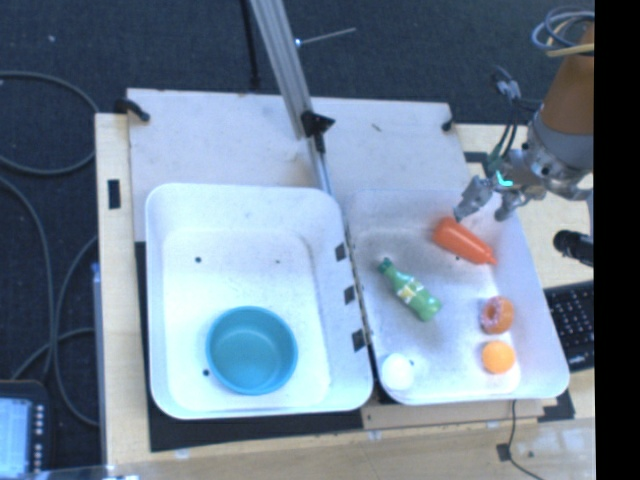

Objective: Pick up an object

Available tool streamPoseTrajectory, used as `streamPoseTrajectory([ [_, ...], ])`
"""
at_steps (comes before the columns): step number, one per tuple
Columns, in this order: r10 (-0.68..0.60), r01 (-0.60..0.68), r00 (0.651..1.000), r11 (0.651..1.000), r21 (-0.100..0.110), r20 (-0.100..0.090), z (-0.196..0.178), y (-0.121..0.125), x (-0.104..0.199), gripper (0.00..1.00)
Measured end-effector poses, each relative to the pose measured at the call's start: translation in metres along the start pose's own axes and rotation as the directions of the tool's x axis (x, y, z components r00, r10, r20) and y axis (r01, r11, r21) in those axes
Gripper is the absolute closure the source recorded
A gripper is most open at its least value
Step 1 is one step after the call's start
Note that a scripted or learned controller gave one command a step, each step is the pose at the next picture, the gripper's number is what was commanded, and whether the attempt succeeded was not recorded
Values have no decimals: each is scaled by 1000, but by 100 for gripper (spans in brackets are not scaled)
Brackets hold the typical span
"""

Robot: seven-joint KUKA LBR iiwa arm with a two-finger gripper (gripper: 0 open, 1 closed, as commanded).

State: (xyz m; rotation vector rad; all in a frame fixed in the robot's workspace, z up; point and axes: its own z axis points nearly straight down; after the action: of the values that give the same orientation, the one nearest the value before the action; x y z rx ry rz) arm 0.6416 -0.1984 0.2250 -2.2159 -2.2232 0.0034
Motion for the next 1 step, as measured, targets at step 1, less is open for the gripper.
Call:
streamPoseTrajectory([
  [1,-1,1,1000,1000,-7,1,-4,1,0,0],
])
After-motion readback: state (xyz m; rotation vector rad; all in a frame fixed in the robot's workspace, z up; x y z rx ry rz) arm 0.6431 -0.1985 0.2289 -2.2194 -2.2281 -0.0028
